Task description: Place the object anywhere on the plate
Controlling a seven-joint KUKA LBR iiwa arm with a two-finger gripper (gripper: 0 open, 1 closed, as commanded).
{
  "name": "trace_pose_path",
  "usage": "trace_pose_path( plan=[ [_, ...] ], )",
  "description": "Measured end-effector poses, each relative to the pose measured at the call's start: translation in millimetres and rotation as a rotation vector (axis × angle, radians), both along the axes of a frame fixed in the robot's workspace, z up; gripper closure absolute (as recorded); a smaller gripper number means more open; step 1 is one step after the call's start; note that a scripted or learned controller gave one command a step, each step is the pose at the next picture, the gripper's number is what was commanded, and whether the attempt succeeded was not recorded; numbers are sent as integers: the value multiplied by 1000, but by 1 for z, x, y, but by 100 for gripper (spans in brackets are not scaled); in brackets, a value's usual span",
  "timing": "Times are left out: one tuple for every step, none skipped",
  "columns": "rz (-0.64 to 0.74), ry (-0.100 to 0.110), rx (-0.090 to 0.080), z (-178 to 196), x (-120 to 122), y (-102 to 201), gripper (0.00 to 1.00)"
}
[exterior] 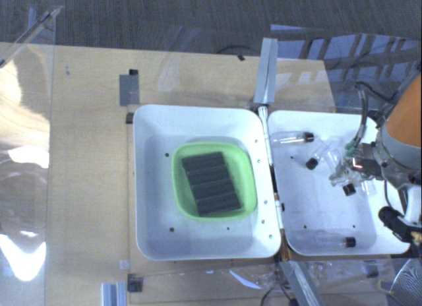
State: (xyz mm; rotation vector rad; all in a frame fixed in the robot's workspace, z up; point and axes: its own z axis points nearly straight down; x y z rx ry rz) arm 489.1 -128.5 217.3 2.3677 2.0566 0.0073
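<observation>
- gripper (351, 174) sits low over the right side of the right bin (316, 232). honestly can't tell how the fingers are set, that whole area is a jumble of clear plastic, cables and glare.
- no way to say it's holding anything either; nothing is clearly pinched in there.
- right around it are a few clear tube things with black caps: one clear tube (293, 138) near the bin's top edge, a loose black cap (310, 163) just left of the gripper, and another tube (330, 240) down by the bottom edge.
- the object to move is presumably one of those, but i can't tell which one it's going for.
- the green plate (179, 186) is over in the left bin (148, 166), well apart from the gripper, with a dark ridged block (210, 184) lying on it at a slant and taking up most of the middle.
- so my guess is we're at the pick stage, nothing delivered yet.
- what could go wrong: clear, round tubes look slippery, so one could roll out of a pinch or get nudged into the bin wall.
- the ridge between the bins is another snag; a low carry could clip it.
- and that block leaves little bare plate, so a drop could land on it and roll off.
</observation>
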Motion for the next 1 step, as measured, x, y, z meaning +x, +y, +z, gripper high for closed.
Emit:
trace_pose_path(
  plan=[
    [226, 4, 0, -33, 25, 73, 100]
  ],
)
